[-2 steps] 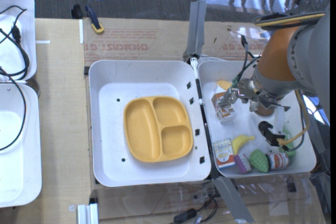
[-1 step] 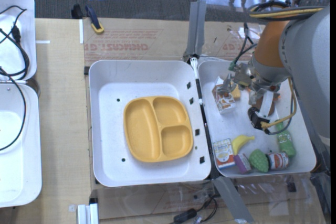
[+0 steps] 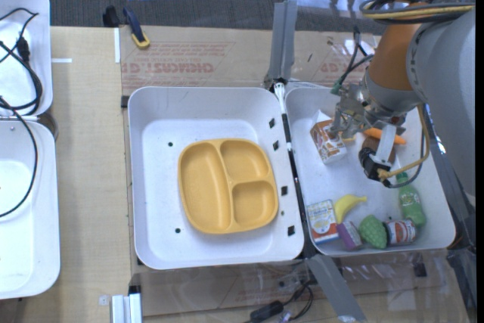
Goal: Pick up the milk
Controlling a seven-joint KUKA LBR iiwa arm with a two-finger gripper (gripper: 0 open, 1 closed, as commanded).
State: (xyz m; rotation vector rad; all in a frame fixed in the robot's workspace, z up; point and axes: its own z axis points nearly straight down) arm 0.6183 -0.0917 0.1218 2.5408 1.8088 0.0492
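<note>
Milk carton (image 3: 328, 141) just left of and under the gripper (image 3: 346, 125), long axis slanting toward it; grasp state impossible to tell.

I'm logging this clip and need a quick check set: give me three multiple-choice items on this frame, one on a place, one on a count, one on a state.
1. Where is the yellow plate?
A. in the left bin
B. in the right bin
C. on the bench outside the bins

2. How many compartments does that plate have?
A. two
B. three
C. four

3. How does the small carton under the gripper sit?
A. standing square to the bin walls
B. tilted askew at the right bin's upper end
C. lying on the plate

Answers: 1 A, the plate lies in the middle of the left bin. 2 B, one long section and two smaller ones show. 3 B, its edges run at a slant inside the right bin.
</note>
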